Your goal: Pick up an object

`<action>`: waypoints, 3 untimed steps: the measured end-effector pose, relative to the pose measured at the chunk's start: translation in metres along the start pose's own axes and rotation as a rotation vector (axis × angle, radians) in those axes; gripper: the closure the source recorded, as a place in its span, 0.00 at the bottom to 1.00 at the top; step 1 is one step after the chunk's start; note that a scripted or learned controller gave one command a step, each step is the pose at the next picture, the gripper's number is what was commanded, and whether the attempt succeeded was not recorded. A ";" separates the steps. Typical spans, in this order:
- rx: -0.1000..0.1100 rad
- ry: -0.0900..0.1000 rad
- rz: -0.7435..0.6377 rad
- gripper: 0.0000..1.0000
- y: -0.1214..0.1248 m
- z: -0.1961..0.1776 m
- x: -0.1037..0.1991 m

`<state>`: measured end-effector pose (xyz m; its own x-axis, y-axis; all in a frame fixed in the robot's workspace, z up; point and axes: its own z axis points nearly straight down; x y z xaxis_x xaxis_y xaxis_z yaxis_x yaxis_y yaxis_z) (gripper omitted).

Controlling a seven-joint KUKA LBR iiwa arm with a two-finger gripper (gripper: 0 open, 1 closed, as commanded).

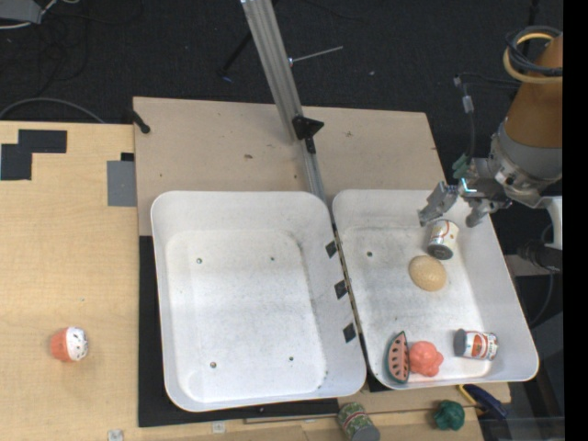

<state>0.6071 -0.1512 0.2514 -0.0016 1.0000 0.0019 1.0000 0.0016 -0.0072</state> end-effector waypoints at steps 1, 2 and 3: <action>-0.004 -0.001 -0.001 0.00 0.001 -0.003 0.000; 0.002 0.000 0.001 0.00 -0.003 0.062 0.001; 0.002 0.001 0.002 0.00 -0.006 0.123 0.009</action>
<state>0.6004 -0.1417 0.1286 0.0005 1.0000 0.0025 1.0000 -0.0004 -0.0095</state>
